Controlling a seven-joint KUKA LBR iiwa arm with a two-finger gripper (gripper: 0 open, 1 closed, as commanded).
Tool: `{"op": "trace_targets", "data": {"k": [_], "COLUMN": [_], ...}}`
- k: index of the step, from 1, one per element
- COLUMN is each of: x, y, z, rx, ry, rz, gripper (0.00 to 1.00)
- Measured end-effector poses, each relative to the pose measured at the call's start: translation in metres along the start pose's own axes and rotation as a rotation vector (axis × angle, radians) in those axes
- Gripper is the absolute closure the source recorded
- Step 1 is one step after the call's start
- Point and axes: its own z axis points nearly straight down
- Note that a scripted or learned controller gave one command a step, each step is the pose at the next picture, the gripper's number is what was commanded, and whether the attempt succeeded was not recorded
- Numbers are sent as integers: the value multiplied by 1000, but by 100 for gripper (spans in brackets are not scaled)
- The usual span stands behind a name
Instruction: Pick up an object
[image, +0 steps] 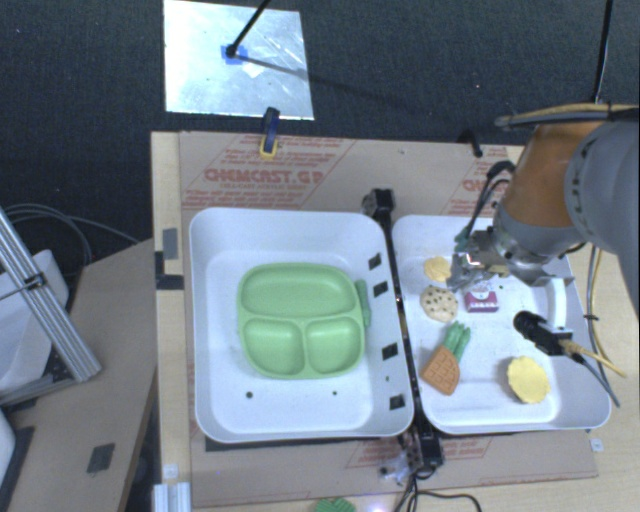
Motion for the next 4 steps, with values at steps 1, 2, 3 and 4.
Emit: {"op": "trace_targets", "data": {"k": [1, 2, 3, 4], "x": [25, 27, 23, 40], "y": [24, 31, 37, 35], "z": [-84, -80, -83, -93], "rx": [-4, -4, -4, -4], "ry": [-1, -1, -1, 0], "rz": [-5, -4, -4, -5], "gripper": [100, 100, 100, 100]}}
